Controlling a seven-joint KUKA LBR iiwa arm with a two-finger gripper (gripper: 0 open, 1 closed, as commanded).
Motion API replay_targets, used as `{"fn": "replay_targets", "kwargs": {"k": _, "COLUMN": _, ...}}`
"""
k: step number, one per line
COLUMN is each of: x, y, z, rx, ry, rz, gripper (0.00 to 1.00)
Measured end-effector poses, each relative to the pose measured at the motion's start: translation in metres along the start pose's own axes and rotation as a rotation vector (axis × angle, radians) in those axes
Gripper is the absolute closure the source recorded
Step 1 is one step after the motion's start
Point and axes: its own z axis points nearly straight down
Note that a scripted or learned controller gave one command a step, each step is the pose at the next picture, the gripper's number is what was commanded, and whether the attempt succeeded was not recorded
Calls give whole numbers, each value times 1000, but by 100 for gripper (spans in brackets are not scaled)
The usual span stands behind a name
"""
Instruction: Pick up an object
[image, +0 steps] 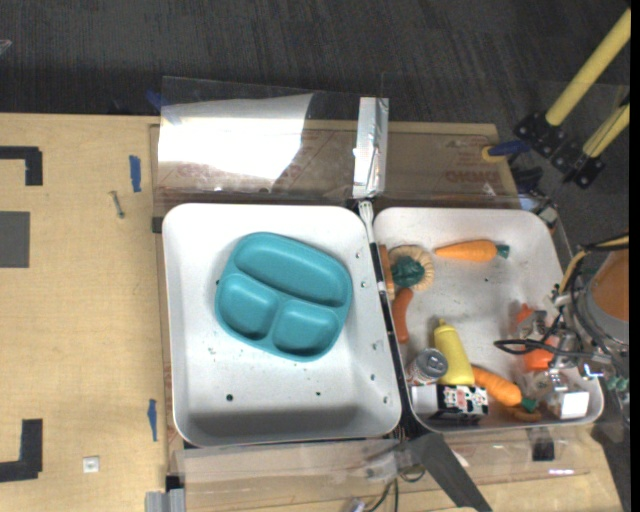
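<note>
The right bin holds several small objects. An orange carrot lies near its far wall. Beside a round tan and teal piece, a second orange carrot lies along the left wall. A yellow bottle rests in the middle next to a small silver can. Another carrot and a black and white toy sit at the near wall. My gripper hangs low over the bin's right side amid black cables, close to small orange pieces.
The left bin holds a teal divided plate. A white block sits at the right bin's near right corner. Yellow bars stand at the back right. A clear plastic sheet lies behind the bins.
</note>
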Motion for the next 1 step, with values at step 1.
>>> {"fn": "replay_targets", "kwargs": {"k": 1, "x": 1, "y": 16, "z": 0, "rx": 1, "ry": 1, "rz": 54, "gripper": 0}}
